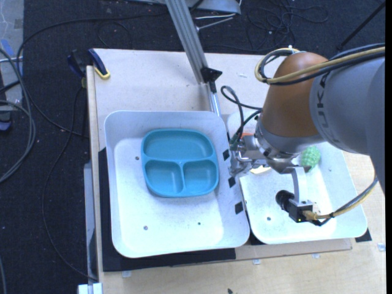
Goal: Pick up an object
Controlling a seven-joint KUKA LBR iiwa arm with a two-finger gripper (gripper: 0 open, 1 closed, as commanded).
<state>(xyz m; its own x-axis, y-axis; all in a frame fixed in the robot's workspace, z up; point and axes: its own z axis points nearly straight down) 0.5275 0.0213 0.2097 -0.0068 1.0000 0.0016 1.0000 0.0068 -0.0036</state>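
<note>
Nearest us, the right bin [343,225] lies mostly bare. Over its left wall hangs the gripper [245,158], released or clenched we cannot tell. Farther back, a green, perhaps knobbly object [311,157] sits beside the wrist; we should centre over it before descending.
</note>
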